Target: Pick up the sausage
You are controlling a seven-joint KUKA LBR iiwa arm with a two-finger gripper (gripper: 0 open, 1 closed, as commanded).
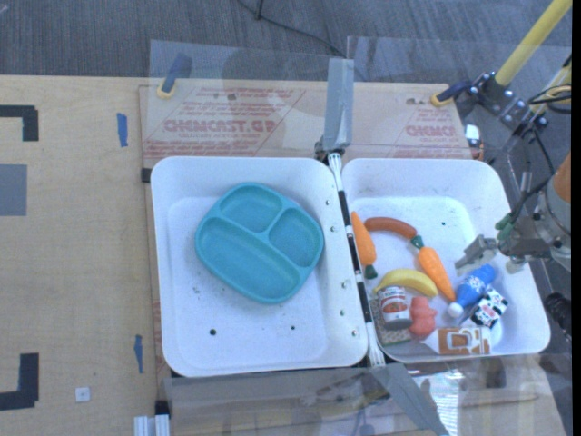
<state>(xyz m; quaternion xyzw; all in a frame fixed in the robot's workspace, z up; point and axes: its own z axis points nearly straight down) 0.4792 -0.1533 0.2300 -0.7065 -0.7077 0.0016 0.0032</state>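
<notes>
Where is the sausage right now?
The sausage lies in the right bin, toward its upper left, just right of one carrot and above the banana. The gripper is off to its right.

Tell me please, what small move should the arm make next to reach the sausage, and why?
Probably shift the claw toward the view's left and slightly up, until it stands over the sausage. The claw now hangs at the right bin's right side, above the blue bottle, while the sausage lies apart near the bin's middle, beside one carrot.
</notes>
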